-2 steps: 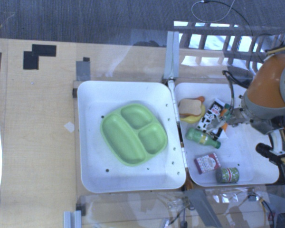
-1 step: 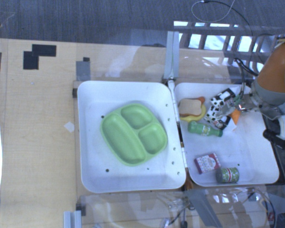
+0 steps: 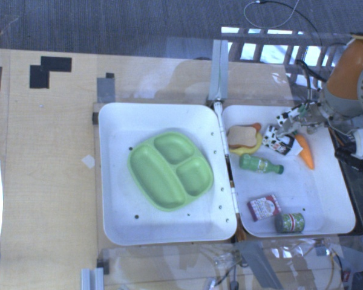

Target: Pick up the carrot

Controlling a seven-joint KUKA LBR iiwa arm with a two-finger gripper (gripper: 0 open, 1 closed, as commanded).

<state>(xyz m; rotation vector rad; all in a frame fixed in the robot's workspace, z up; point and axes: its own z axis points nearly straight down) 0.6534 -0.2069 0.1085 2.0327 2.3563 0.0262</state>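
While the left bin [image 3: 112, 162] carries just a green divided plate [image 3: 171, 170] near its middle, with bare white floor all around it, the right bin [image 3: 327, 198] is crowded along its far half. The carrot [image 3: 305, 151] lies there toward the right wall, its thin end pointing at the near side, with open floor below it and a narrow strip between it and the rim. Just to its left, touching or nearly so, sits a black-and-white cow toy [image 3: 279, 139], and beyond that a sandwich-like toy [image 3: 244, 136] rests against the divider between the bins. A green bottle [image 3: 261, 164] lies on its side below the sandwich, apart from the carrot. Near the front edge of the right bin are a small red packet [image 3: 264, 207] and a green can [image 3: 290, 222], well clear of the carrot. The arm [image 3: 351, 77] comes in from the upper right corner, its orange band over the far rim, wrist angled down and leftward. The gripper [image 3: 297, 116] hangs above the cow toy and the carrot's thick end; whether its fingers are spread or closed cannot be made out amid the cables and toy.
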